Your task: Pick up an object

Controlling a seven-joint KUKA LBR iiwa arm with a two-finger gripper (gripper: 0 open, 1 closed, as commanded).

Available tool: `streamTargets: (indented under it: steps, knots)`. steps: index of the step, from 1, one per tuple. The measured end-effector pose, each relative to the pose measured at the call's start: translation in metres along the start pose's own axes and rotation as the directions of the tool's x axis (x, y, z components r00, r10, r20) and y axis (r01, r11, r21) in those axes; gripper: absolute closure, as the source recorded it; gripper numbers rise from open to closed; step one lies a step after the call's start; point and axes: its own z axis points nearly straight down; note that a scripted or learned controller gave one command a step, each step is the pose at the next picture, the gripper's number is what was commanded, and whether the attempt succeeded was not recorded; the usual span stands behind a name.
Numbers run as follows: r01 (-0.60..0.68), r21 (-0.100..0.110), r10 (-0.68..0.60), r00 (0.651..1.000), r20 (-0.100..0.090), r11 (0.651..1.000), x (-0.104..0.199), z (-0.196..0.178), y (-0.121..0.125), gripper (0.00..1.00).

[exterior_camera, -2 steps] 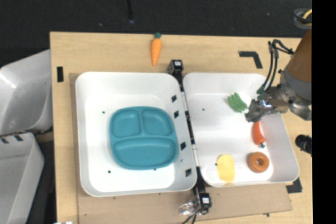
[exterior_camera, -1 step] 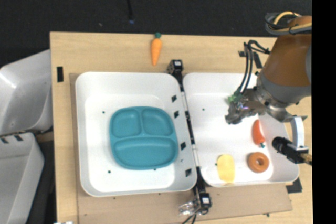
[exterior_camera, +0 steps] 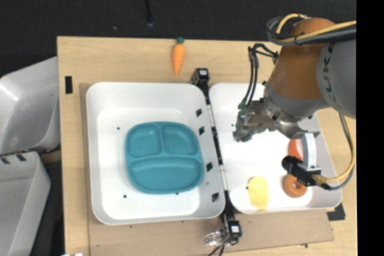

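Note:
My gripper (exterior_camera: 243, 130) hangs over the left part of the right bin (exterior_camera: 231, 106), low above its white floor, with the grey arm and orange band reaching in from the right. A yellow object (exterior_camera: 258, 191) lies near that bin's front edge, below the gripper. An orange round object (exterior_camera: 294, 186) sits to its right, and an orange-red and white item (exterior_camera: 300, 148) lies by the bin's right wall, partly behind a black cable fitting. Nothing shows between the fingers.
The left bin (exterior_camera: 102, 111) holds a teal divided plate (exterior_camera: 163, 156). A toy carrot (exterior_camera: 178, 57) lies on the wooden bench behind the bins. Black clips line the seam between the bins. Cables loop around the arm's wrist.

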Motion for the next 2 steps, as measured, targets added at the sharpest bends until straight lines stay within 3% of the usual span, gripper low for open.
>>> streamTargets:
  steps: [2]
  knots:
    - [0.0, -0.002, 0.0, 1.0, 0.0, 1.0, 0.109, 0.01, 0.015, 1.0]
